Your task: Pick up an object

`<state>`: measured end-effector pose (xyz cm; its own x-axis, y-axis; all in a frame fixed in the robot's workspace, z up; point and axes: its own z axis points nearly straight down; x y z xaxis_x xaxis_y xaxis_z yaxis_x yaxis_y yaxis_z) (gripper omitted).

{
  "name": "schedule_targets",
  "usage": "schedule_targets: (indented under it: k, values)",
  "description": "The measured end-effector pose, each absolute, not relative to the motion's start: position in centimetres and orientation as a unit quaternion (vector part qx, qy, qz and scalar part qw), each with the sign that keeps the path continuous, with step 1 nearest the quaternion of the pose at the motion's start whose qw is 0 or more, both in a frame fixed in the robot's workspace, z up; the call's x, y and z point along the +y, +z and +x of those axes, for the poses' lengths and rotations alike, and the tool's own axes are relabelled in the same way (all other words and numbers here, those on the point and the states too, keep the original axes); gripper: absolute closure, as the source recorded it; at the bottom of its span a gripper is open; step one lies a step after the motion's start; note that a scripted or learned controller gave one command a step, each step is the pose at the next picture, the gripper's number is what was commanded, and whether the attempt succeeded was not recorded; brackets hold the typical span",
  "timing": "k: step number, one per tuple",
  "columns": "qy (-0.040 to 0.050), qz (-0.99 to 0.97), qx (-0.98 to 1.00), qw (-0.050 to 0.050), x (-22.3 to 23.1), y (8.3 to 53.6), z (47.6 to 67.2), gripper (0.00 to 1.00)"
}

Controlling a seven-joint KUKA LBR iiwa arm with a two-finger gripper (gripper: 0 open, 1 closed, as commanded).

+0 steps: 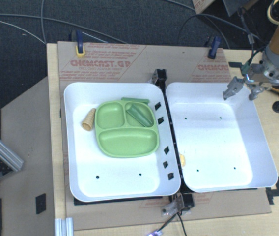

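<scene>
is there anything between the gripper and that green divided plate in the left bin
Only the low rims where the two bins meet. The gripper hovers over the right white bin's far right corner; the green divided plastic plate lies in the left white bin.

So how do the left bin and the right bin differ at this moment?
The left bin holds a green divided plate with a small tan cone beside it; the right bin shows only bare white floor with a few dark dots. The gripper hangs at the right bin's far edge, well away from the left bin. Both are shallow, white and rounded at the corners.
</scene>
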<state>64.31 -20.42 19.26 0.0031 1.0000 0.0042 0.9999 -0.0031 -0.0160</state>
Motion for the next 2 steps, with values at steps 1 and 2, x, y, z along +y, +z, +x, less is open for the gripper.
schedule_targets:
  k: [1,2]
  values:
    - [0.0000,-0.707,-0.707,0.000,-20.4,20.3,64.6,0.00]
    - [0.0011,-0.707,-0.708,0.002,-20.6,14.2,65.0,0.00]
